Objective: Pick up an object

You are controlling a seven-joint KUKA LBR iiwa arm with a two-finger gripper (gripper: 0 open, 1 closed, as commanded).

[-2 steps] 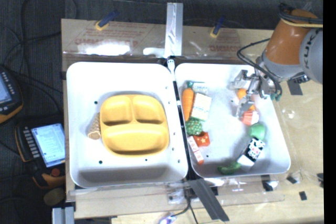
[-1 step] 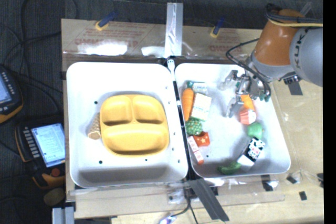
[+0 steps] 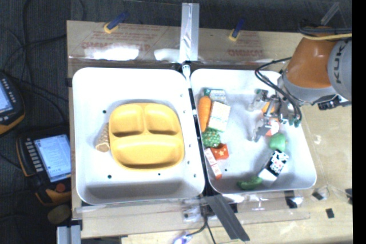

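Over right bin (image 3: 309,171) | pincer (image 3: 264,123) lowered near green toy (image 3: 277,142)

1. A yellow plastic three-compartment tray (image 3: 146,135) lies in the left white bin (image 3: 86,123).
2. The right white bin (image 3: 240,86) holds an orange toy carrot (image 3: 203,113), small cartons and green pieces.
3. The end effector (image 3: 267,123) hangs over the right bin's right half.

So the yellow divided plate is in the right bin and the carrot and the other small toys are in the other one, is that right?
Not quite: the camera view shows the yellow divided plate in the left bin, not the right. The carrot and most other small toys lie in the other bin, the right one.
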